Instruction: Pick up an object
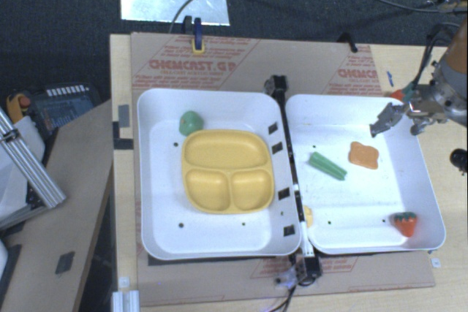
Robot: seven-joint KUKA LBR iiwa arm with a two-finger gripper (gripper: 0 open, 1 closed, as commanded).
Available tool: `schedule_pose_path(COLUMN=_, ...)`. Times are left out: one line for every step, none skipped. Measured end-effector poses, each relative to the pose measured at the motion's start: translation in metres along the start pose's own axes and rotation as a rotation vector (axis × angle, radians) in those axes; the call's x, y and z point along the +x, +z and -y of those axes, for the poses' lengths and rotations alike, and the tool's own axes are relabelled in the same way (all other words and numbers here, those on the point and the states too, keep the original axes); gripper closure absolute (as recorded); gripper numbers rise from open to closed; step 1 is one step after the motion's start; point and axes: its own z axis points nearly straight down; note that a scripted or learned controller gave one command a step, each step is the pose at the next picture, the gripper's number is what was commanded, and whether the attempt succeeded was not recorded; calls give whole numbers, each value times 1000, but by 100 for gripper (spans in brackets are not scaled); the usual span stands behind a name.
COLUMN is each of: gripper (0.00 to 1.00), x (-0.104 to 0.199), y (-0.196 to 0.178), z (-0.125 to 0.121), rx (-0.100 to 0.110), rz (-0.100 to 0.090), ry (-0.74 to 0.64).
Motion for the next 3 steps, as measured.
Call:
schedule_pose_path(gripper=0, x=0, y=-6, z=-2, rx=-10, rz=2, ry=-3)
schedule_pose_path(gripper=0, x=0, y=52, z=6, rx=-6, rz=1, ry=0)
schedule_pose_path(gripper=0, x=10, y=101, z=6, rx=-7, rz=1, ry=0)
